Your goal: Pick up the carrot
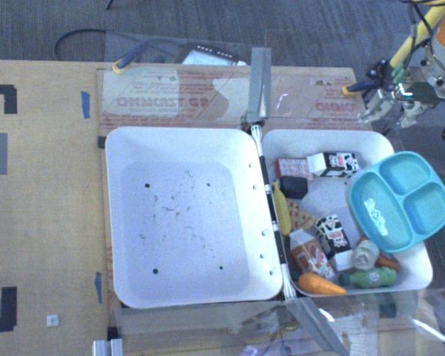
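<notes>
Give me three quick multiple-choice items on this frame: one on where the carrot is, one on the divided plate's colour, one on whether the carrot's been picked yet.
1. Where does the carrot lie?
A. left bin, centre
B. right bin, near front edge
C. on the bench outside the bins

2. What colour is the divided plate?
A. light blue
B. red
C. yellow

3. What is the carrot's state?
A. between the gripper's fingers
B. on the plate
C. lying in the bin, gripper far from it

Key: 1 B, the carrot sits at the front of the right bin, beside the green bottle. 2 A, the divided plate is light blue. 3 C, the gripper is up beyond the bin's far edge, well apart from the carrot.
</notes>
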{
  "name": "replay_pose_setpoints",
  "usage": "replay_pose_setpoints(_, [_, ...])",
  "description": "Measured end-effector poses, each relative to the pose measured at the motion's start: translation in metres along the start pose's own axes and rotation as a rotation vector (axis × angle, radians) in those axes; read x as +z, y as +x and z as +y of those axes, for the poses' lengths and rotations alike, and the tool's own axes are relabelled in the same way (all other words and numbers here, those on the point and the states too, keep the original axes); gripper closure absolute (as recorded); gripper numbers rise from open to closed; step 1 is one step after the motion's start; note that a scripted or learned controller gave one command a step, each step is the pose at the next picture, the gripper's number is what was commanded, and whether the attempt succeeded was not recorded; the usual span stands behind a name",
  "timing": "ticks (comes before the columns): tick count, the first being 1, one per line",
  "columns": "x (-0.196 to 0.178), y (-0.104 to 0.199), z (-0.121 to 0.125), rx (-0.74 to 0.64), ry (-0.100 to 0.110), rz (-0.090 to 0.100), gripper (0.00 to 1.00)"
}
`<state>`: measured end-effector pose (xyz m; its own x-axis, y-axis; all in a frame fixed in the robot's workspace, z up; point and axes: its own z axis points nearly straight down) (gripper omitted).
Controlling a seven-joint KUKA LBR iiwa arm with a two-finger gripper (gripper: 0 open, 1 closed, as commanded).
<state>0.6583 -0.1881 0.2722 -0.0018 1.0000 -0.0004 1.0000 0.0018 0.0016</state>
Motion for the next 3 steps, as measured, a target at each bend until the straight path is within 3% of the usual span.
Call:
replay_pose_setpoints(1, [0.15, -0.027, -0.012, 0.024, -0.017, 0.003, 0.0])
replay_pose_setpoints(2, [0.138, -0.023, -0.085, -0.128, -0.011, -0.003, 0.0])
replay_pose_setpoints(3, [0.154, -0.031, -0.083, -0.277, -0.005, 0.003, 0.0])
